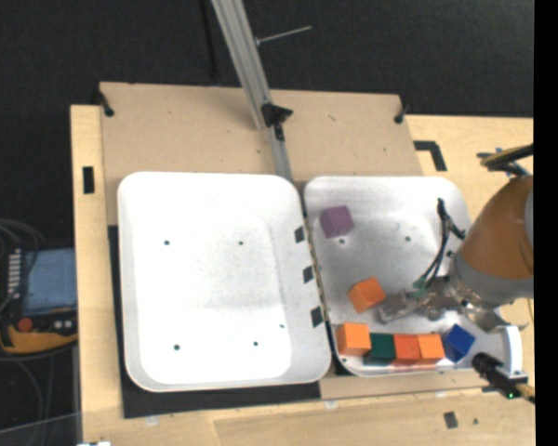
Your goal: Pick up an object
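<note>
The right bin [391, 193] holds several small blocks. A purple cube [336, 221] lies near its far left corner. An orange cube [366, 295] sits tilted in the middle left. Along the near wall runs a row: an orange block [355, 338], a green block [382, 347], two more orange blocks [407, 347] [431, 346] and a blue block [458, 342]. My gripper [398, 308] is low in the bin, just right of the tilted orange cube and above the row. Nothing is visibly held.
The left bin [214, 277] lies beside the right one, across a shared edge with black clips [309, 272]. A metal rail [246, 54] slants in from the top. The arm's orange band [498, 240] overhangs the right bin's right side.
</note>
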